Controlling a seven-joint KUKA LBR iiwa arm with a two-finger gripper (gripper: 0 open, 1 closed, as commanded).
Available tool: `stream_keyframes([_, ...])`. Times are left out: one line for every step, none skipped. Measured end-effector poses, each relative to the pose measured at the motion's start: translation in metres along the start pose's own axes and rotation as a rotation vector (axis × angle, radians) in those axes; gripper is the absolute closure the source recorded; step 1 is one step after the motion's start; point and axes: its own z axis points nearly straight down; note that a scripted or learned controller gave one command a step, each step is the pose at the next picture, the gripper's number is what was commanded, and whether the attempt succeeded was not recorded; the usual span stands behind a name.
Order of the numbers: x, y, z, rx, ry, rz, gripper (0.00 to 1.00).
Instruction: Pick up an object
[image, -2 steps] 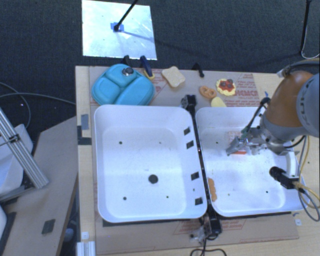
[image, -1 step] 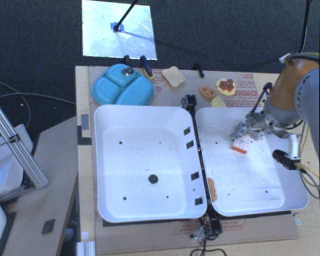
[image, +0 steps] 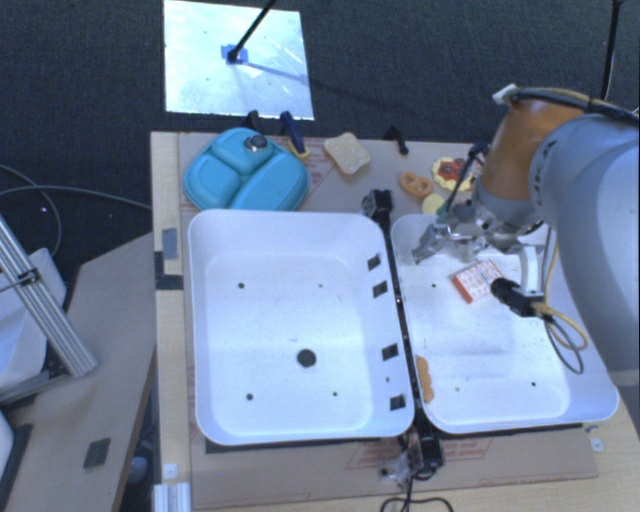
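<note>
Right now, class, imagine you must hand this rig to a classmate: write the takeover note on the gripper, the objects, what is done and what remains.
Gripper: low over the back of the right bin, near its left wall; nothing visibly held.
Objects: small red-and-white card in the right bin beside the gripper; small orange piece by that bin's left wall, nearer the front; dark round piece in the left bin. Blue tray and toy foods lie behind the bins.
Done: no pick yet.
Left: grasp an object and lift it, probably the card, being closest.
</note>
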Motion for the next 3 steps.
stream_keyframes([-0.005, 0.000, -0.012, -0.003, -0.002, 0.005, 1.00])
stream_keyframes([0.016, -0.049, 0.000, 0.003, -0.002, 0.011, 1.00])
stream_keyframes([0.118, -0.060, -0.105, -0.002, 0.003, -0.002, 1.00])
